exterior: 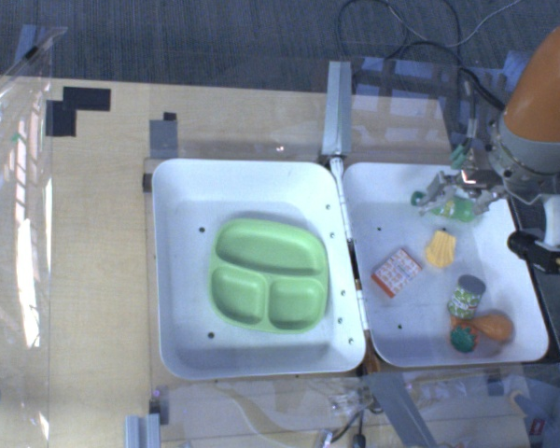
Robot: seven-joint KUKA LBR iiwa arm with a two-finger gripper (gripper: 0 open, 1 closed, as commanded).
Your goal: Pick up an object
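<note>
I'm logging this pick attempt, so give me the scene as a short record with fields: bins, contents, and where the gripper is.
left bin: green divided plate
right bin: green item, yellow piece, red-and-white packet, small can, orange pear-shaped item, dark green ball
gripper: at the far side of the right bin, right beside the green item
grasp: cannot tell; no item is seen between the fingers
arm: enters from the view's right

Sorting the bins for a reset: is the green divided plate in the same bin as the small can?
No, the green divided plate lies in the left bin, the small can in the right bin.
</note>
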